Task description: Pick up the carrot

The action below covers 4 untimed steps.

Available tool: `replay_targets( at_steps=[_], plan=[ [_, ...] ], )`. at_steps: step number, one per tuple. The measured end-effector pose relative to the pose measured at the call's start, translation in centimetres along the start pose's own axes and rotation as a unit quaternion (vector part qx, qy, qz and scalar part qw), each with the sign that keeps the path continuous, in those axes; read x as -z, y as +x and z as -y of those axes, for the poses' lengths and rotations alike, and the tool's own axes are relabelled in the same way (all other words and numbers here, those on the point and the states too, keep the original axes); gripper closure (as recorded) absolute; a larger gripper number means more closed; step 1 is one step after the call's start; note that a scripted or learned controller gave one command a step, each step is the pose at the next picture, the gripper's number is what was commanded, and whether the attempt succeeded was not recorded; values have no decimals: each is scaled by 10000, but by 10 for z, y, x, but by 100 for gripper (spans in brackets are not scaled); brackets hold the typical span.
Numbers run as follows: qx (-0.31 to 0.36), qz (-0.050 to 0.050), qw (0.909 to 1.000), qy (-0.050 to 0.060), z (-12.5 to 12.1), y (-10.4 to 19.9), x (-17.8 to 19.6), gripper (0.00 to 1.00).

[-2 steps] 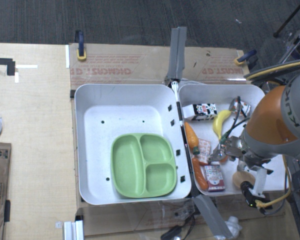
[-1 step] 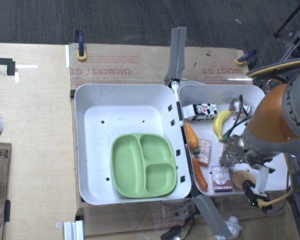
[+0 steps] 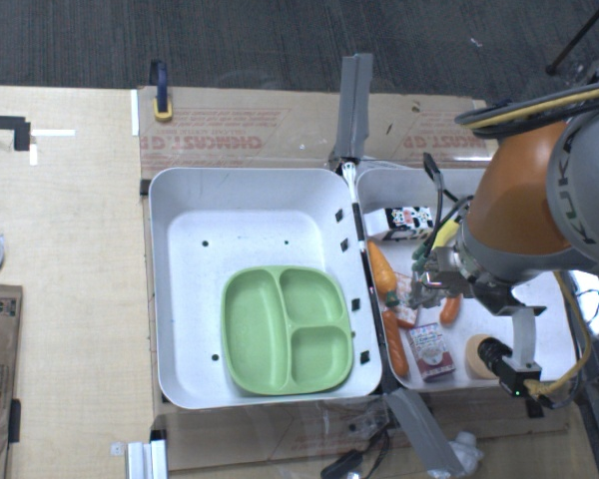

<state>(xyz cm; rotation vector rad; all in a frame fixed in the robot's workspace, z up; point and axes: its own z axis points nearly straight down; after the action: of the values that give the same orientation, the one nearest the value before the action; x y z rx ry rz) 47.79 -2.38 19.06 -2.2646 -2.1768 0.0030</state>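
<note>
Left bin [image 3: 180, 267]: green divided plate [image 3: 287, 329] lying toward its near right side. Right bin [image 3: 569, 362]: carrot [image 3: 381, 267] against the left wall, lying lengthwise. A second orange piece [image 3: 393, 345] sits nearer the camera, possibly another carrot. Small red carton [image 3: 431, 351] beside it. Gripper [image 3: 425, 279] hangs just right of the carrot; arm [image 3: 524, 203] overhead. Cannot tell how the gripper is set.

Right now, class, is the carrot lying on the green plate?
No. The carrot lies in the right bin by its left wall, while the green plate sits in the left bin.
</note>
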Motion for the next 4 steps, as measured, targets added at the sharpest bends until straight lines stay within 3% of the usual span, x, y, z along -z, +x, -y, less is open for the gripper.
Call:
replay_targets(
  at_steps=[1,2,3,4],
  plan=[
    [922,-1,9957,13,-3,-9,0,100],
    [665,2,9978,11,-33,57,0,100],
    [-1315,13,9913,8,-78,59,113,100],
    [-1182,14,9930,22,-8,107,64,100]
  ],
)
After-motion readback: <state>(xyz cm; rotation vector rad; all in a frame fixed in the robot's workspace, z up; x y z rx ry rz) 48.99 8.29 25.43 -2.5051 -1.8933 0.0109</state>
